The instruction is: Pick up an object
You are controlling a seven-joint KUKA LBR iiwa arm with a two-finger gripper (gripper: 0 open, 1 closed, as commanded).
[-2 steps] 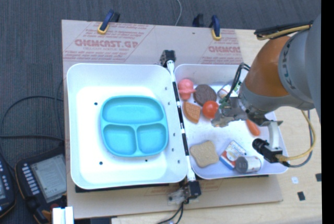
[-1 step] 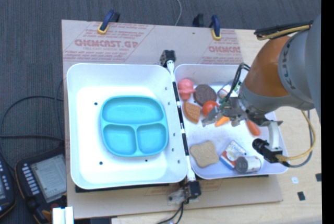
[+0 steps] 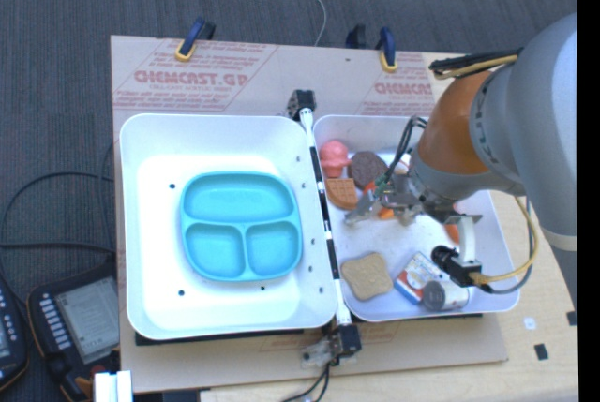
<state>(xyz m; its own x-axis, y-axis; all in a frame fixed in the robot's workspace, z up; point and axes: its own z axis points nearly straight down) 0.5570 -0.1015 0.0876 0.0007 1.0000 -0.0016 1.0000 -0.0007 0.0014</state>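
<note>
Fingers [image 3: 361, 203] low in right bin [image 3: 497, 297], opening state cannot be told; waffle [image 3: 341, 193] just left, bread [image 3: 366, 275] below.

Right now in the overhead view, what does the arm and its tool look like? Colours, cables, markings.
The arm is a bulky, rounded light-grey shell with an orange band above the wrist. Below the band sits a darker grey wrist section, ending in a metallic silver tool. Thin dark cables run along the wrist, and a yellowish cable loops beneath the arm. No readable markings.
</note>
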